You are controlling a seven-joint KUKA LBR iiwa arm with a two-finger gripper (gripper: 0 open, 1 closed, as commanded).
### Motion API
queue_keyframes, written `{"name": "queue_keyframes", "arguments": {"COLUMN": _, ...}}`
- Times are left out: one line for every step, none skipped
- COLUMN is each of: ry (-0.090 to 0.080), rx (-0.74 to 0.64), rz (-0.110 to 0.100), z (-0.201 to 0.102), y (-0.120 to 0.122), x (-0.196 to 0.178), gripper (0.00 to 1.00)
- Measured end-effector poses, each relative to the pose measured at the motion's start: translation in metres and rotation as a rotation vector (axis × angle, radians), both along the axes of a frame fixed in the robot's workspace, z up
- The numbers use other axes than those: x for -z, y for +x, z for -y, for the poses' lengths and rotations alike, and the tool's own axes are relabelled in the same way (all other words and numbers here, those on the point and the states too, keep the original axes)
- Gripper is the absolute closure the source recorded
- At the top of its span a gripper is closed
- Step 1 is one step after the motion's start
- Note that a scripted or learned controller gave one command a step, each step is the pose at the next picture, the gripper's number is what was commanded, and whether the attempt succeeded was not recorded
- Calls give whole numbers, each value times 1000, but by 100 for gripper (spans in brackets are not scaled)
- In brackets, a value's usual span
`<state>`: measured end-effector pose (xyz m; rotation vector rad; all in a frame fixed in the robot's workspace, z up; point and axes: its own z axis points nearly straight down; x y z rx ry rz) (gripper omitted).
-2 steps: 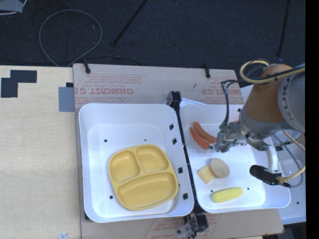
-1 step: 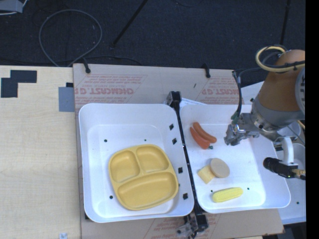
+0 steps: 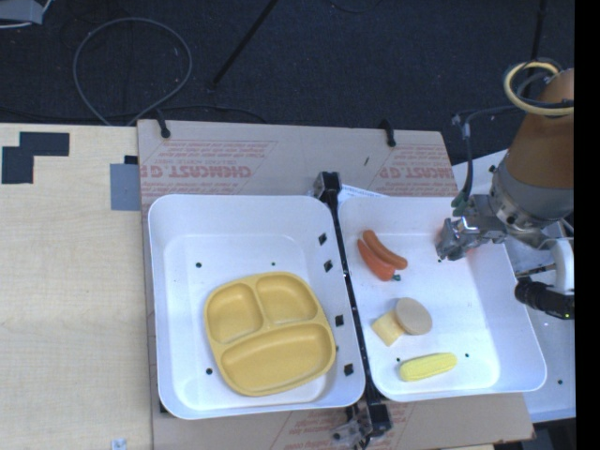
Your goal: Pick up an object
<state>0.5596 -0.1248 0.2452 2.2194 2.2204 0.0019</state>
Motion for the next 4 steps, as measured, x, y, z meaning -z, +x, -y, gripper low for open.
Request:
{"name": "queue_keyframes", "arguments": {"ry": 2, "rx": -4, "rz": -3, "z": -54, "y": 7, "x": -7, "gripper": 100}}
{"name": "queue_keyframes", "arguments": {"ry": 2, "rx": -3, "rz": -7, "z": -106, "y": 9, "x": 9, "gripper": 100}}
{"name": "queue_keyframes", "arguments": {"ry": 2, "rx": -4, "rz": -8, "z": -157, "y": 7, "x": 21, "gripper": 100}}
{"name": "queue_keyframes", "arguments": {"ry": 2, "rx": -4, "rz": -6, "z": -207, "y": 16, "x": 31, "gripper": 100}}
